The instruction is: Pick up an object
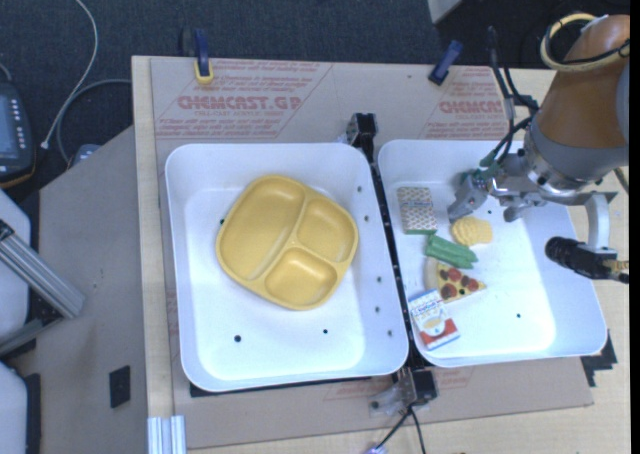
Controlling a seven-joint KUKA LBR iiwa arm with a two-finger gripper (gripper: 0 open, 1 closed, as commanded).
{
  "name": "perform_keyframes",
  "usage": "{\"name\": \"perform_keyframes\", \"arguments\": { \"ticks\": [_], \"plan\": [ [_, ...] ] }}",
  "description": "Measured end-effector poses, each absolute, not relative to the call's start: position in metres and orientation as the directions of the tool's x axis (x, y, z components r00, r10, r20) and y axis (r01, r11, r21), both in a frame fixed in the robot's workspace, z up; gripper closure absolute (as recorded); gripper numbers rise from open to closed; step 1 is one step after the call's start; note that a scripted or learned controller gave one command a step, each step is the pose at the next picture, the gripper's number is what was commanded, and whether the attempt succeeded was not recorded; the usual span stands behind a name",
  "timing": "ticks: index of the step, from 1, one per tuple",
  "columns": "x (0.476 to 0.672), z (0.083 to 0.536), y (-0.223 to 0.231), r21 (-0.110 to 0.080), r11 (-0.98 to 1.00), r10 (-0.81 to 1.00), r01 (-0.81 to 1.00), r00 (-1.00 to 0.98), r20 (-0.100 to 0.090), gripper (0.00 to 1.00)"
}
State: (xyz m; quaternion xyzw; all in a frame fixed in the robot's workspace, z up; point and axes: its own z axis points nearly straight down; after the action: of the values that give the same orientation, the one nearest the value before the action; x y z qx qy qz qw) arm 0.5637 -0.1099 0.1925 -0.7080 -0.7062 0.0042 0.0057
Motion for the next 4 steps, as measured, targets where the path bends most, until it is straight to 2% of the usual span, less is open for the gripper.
{"name": "perform_keyframes", "arguments": {
  "ticks": [1, 2, 3, 4],
  "plan": [
    [0.567, 0.2, -0.11, 0.0, 0.001, 1.0, 1.0, -0.001, 0.0, 0.0],
    [0.564, 0.138, -0.114, -0.005, -0.001, 1.0, 1.0, 0.001, 0.001, 0.0],
    [0.565, 0.09, -0.116, 0.005, -0.001, 1.0, 1.0, 0.001, -0.005, 0.0],
    [0.564, 0.099, -0.114, 0.002, -0.001, 1.0, 1.0, 0.001, -0.001, 1.0]
  ]
}}
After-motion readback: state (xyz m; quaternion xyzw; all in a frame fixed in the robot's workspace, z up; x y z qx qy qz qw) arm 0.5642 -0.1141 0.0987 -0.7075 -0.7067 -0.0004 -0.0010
